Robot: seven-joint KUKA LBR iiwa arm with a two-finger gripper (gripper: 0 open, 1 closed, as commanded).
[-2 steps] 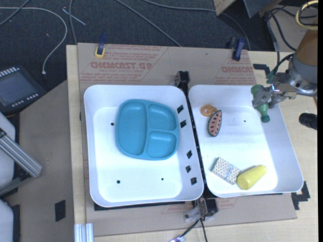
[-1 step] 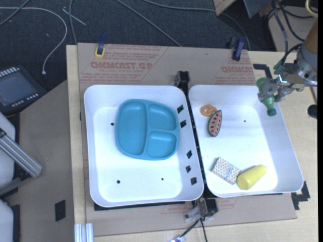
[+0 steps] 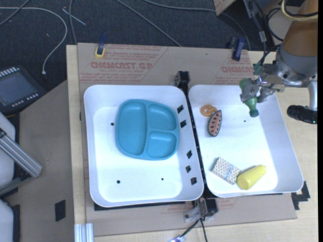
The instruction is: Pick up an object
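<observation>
On the bench I've got the two white bins side by side, left bin (image 3: 101, 150) holding just the blue divided plate (image 3: 147, 129), right bin (image 3: 282, 135) with all the pickable stuff. Arm (image 3: 302, 39) comes in from the right and the gripper (image 3: 251, 104) hangs over the upper part of the right bin, above bare floor, greenish tips pointing down. From this angle I honestly cannot tell what state the claw is in, and I see nothing caught in it

Candidates, big to small: yellow bottle-shaped thing (image 3: 251, 177) lying near the bin's front edge, patterned packet (image 3: 225, 170) touching or just beside it on its left, watermelon slice (image 3: 215, 123) mid-bin toward the left wall, and a small orange pretzel-looking piece (image 3: 207, 110) just above it

My read: we're at the approach step, nothing picked yet. Nearest target looks like the watermelon slice, so next move needs a shift left and toward the front, then a drop straight down. Bottle and packet sit so close together that a grab there could nudge both
</observation>
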